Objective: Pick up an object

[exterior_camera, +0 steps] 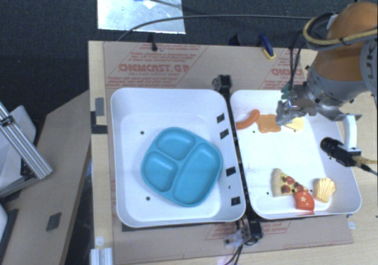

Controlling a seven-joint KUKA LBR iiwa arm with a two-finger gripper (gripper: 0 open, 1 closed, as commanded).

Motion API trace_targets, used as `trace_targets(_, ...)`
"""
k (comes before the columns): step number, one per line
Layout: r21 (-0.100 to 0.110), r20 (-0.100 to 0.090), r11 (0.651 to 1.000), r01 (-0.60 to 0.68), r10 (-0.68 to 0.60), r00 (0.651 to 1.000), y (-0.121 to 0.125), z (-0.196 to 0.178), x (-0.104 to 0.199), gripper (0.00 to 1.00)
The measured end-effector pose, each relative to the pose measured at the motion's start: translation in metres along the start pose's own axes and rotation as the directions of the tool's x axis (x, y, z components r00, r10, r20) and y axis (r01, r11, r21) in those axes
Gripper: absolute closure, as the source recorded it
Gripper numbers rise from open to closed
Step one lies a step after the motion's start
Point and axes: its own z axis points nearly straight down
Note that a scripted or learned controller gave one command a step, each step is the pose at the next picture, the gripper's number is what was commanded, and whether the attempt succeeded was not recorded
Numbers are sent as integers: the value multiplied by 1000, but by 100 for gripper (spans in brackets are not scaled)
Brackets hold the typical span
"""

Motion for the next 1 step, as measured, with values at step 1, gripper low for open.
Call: trace_targets(1, 2, 1, 1000, -1, 1, 1000, 2, -3, 50, 100)
